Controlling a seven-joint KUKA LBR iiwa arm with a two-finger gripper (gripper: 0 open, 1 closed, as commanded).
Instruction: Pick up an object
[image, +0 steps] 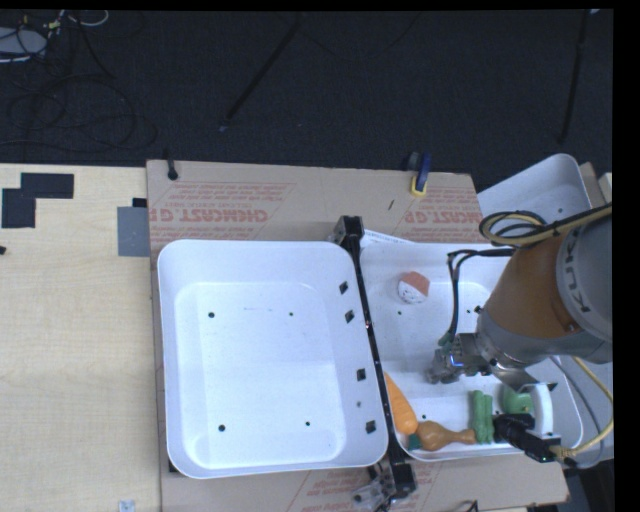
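The bench (70, 330) is pale wood, bearing a few dark rectangular patches near its far left edge; a brown cardboard sheet (300, 205) with red printed lettering lies flat on it; on the cardboard sit two shallow white bins side by side, the left bin (170, 300) and the right bin (385, 250), their inner rims touching along a black strip (362, 320) fitted with small clips.

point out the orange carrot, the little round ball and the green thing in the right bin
orange carrot (400, 404), camera view, middle of its body by the divider
round ball (412, 288), camera view, centre of its top face
green thing (482, 416), camera view, middle of its long body
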